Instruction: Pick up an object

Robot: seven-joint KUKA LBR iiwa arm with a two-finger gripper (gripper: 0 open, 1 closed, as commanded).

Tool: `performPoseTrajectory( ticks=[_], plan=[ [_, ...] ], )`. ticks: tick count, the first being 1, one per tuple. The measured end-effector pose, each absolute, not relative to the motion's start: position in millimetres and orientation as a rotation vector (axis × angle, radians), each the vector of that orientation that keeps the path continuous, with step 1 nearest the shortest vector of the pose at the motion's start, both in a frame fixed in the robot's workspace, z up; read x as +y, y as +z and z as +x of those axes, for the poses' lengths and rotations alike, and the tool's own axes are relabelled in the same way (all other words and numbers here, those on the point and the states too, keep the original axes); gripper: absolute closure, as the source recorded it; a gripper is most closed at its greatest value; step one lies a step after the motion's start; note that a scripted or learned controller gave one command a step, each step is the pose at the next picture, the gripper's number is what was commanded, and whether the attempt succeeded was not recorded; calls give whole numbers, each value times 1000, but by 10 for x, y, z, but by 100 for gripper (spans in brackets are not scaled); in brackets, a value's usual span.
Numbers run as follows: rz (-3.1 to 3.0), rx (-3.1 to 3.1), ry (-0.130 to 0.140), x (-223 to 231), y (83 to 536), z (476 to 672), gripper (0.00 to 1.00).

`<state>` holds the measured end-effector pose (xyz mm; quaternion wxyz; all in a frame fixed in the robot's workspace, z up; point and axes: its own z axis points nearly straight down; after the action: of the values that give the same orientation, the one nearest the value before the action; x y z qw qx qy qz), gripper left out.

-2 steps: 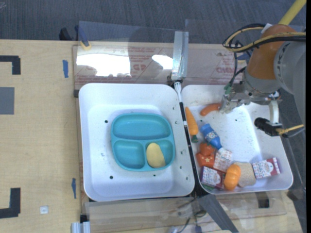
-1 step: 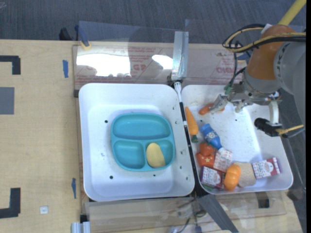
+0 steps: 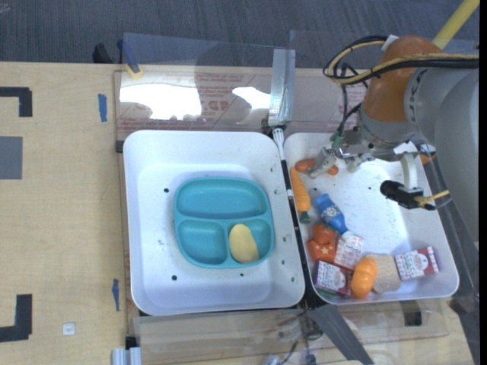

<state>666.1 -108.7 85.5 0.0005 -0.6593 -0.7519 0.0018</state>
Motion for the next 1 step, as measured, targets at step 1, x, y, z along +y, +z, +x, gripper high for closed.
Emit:
performPoseTrajectory(
  ticks=[1],
  plan=[
    [-2069,-2363,7,-1088,972,6664,100]
  ],
)
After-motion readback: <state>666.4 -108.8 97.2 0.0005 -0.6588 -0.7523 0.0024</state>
